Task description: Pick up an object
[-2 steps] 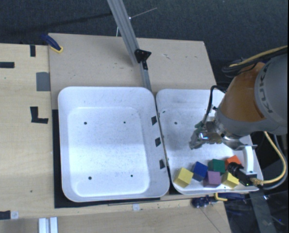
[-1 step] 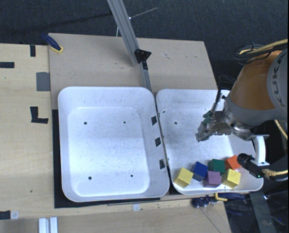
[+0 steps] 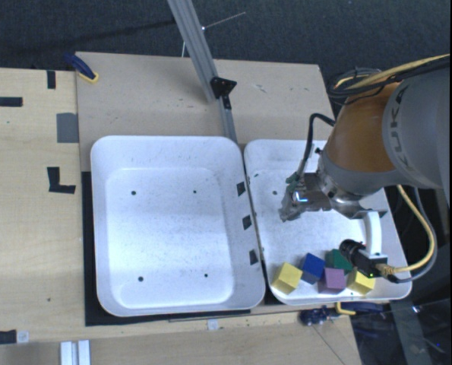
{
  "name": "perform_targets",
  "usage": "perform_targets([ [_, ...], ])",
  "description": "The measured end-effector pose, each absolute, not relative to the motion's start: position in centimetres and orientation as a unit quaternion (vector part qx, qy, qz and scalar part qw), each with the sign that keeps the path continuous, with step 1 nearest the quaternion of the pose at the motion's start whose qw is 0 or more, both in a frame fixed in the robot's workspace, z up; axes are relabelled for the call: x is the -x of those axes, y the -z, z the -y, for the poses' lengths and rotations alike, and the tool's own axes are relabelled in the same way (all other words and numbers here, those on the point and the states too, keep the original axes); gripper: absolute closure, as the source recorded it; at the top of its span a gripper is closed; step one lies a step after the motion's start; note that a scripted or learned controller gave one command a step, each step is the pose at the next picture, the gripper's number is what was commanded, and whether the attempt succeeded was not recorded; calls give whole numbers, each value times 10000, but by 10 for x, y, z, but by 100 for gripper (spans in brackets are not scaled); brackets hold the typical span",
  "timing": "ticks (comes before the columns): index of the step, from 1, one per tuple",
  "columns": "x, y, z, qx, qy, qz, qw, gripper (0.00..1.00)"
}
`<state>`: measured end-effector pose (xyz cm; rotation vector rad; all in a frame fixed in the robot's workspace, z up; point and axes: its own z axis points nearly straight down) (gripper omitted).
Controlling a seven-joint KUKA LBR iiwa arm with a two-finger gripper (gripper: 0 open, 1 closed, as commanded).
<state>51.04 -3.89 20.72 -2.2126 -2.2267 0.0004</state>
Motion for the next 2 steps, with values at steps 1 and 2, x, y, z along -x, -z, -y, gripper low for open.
perform_targets([
  [1, -513, -203, -19, 7044, -3, 7098, 19, 100],
  [2, -519, -214, -82, 7040, 4, 7102, 14, 100],
])
